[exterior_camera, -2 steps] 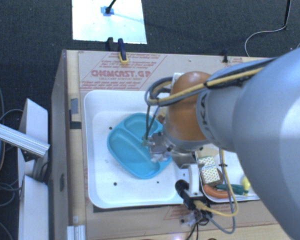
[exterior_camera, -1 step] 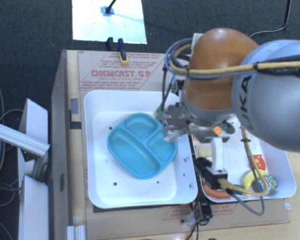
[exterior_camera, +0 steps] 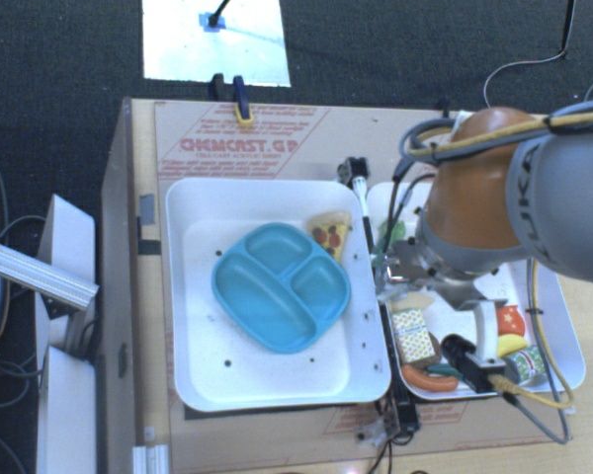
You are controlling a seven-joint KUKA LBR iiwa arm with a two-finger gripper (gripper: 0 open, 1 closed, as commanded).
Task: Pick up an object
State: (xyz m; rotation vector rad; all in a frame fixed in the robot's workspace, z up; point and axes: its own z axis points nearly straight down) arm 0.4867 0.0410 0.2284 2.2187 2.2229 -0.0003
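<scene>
My gripper [exterior_camera: 393,271] hangs over the left part of the right bin [exterior_camera: 571,355], below the grey and orange wrist, which hides much of that bin. Just in front of it lies a small patterned box [exterior_camera: 412,335], and an orange-red sausage [exterior_camera: 430,381] rests at the bin's front edge. A red piece [exterior_camera: 511,319], a yellow piece [exterior_camera: 514,345] and a small can [exterior_camera: 530,365] sit at the right. A green item [exterior_camera: 391,233] peeks out behind the gripper.
The left bin [exterior_camera: 203,363] holds a blue divided plate [exterior_camera: 281,286] and a pizza slice [exterior_camera: 329,234] by its back right corner. The wall between the bins runs right beside the gripper.
</scene>
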